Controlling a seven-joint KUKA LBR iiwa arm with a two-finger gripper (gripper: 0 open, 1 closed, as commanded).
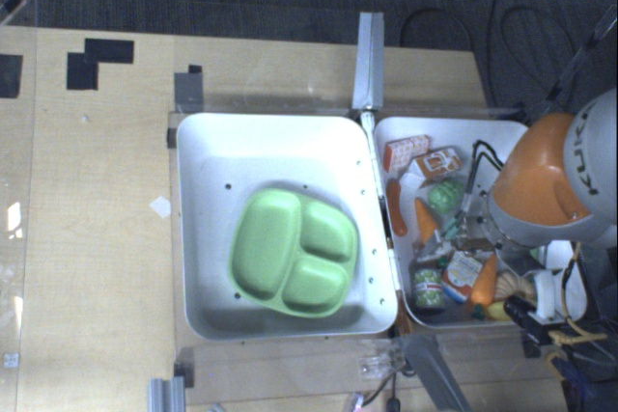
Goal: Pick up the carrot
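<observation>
Carrot lies in the right bin, left-centre, among packets and a green veg. From the gripper it sits at roughly 9 o'clock, just beside. Long axis runs 12-to-6, tilted slightly, thick end down. Small, orange, tapered. A second orange piece lies at 5 o'clock from the gripper. Gripper state: cannot tell, wrist hides it.

Green tray, orange carrot, seemingly white bins.
</observation>
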